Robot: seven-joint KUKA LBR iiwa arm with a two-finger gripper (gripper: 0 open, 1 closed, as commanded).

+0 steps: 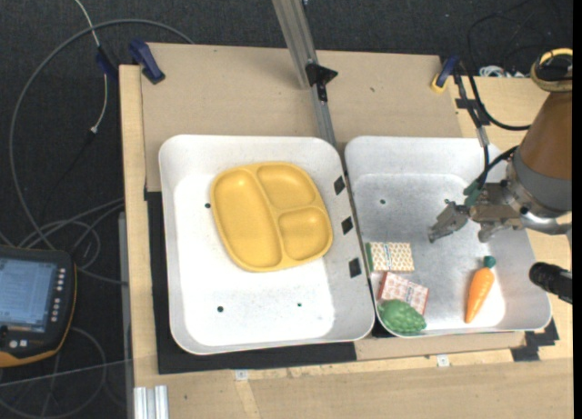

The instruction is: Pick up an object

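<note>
Camera view, nearest edge first: the right shallow white plastic bin (509,322) holds four small items along its front rim: a green leafy toy vegetable (402,317) at the corner, touching a red-and-white checked packet (404,291), w/ a pale patterned square packet (392,255) just behind that, and an orange toy carrot with a green top (480,291) off to the right. Further back, over bare bin floor, hangs the dark metal two-finger pincer (446,223) of the grey arm w/ orange band (551,149); whether it's spread or pressed together I can't tell, and nothing is seen in it. Left bin (186,299) carries a yellow three-compartment plastic plate (270,214). Step looks like approach, pre-grasp. Next move prob. needs the pincer brought forward over the carrot or a packet, then lowered. Wooden desk (227,81) runs beyond.
</note>
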